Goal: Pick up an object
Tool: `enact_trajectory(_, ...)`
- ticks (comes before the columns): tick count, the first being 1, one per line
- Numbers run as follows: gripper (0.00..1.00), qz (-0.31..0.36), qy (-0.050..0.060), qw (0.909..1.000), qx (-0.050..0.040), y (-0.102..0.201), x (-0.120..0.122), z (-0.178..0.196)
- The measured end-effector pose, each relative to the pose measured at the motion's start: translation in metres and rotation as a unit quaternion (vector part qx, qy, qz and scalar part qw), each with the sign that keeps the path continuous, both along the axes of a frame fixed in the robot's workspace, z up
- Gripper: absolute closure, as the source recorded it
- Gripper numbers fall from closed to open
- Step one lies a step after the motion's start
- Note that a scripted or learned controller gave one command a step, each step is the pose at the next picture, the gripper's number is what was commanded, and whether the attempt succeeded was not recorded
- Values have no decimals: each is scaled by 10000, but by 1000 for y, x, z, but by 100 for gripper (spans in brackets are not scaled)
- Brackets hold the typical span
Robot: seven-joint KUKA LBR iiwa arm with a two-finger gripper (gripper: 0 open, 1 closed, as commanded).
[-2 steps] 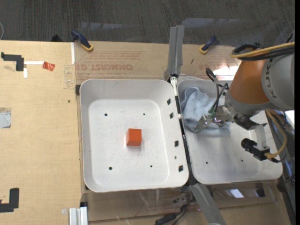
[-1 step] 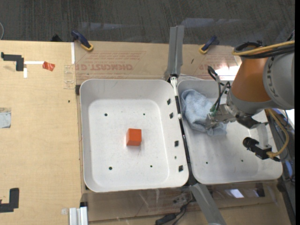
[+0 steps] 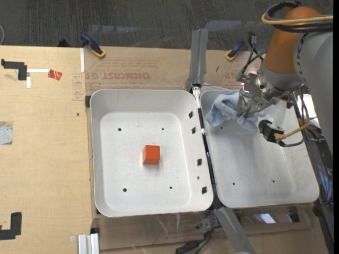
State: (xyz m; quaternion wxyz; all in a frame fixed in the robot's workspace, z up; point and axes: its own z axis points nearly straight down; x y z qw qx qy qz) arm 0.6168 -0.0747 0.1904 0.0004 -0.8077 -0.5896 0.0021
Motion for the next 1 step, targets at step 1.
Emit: enact_trajectory(1,100,9,22,10000,-10,0,0,7)
